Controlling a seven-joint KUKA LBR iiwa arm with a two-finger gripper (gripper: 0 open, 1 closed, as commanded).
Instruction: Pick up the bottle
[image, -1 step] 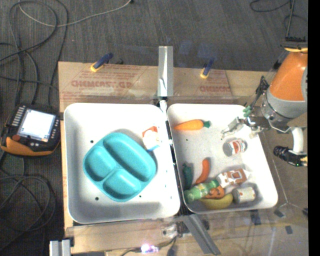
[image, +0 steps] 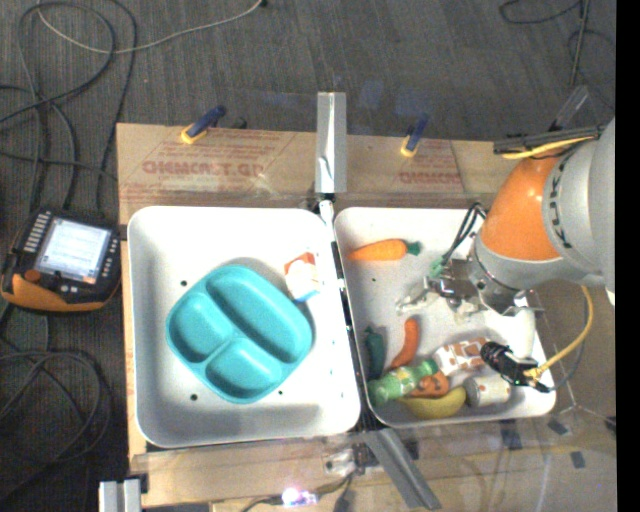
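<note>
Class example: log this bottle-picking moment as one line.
arm: above right bin | bottle: lying near front wall, ungrasped | left bin: teal tray

The arm (image: 560, 215) reaches over the right bin (image: 352, 300), its gripper (image: 455, 290) near the bin's middle. A green bottle (image: 400, 383) lies at the front beside a banana (image: 437, 404), with two carrots (image: 380, 250) farther back. The left bin (image: 145, 400) holds a teal divided tray (image: 240, 330)
</note>
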